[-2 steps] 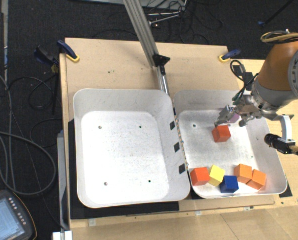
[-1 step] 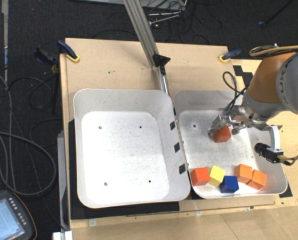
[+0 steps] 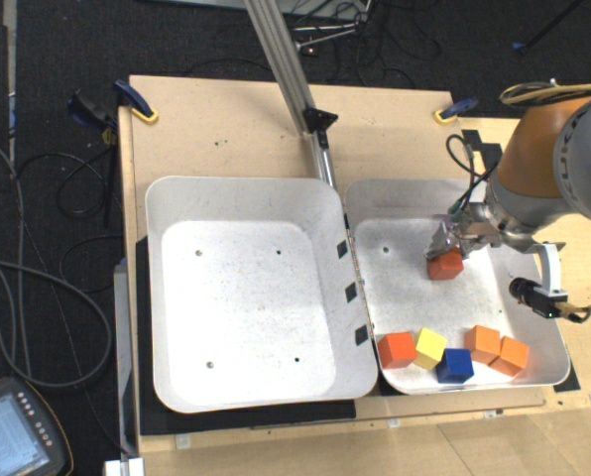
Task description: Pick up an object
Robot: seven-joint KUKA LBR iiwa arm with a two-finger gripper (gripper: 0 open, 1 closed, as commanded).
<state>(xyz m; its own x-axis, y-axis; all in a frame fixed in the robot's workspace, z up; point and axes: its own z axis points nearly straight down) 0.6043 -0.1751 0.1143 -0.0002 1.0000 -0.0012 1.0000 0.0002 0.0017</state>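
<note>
A red-orange block (image 3: 445, 264) sits in the upper middle of the right bin (image 3: 405, 228), apart from the other blocks. The gripper (image 3: 449, 244) is directly over it, touching or nearly so; whether it is closed on the block I cannot tell. Along the bin's near wall lie an orange block (image 3: 397, 348), a yellow block (image 3: 430, 347), a blue block (image 3: 456, 365) and two more orange blocks (image 3: 498, 348), harder to reach against the wall. The left bin (image 3: 167, 206) adjoins on the tabletop (image 3: 226, 117).

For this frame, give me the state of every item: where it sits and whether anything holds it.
Red block: right bin, directly under the tool, grip not clear.
Orange-red block: loose, right bin's near edge.
Yellow block: loose, beside it.
Blue block: loose, near edge.
Two orange blocks: loose, touching.
Left bin: flat on bench.
</note>
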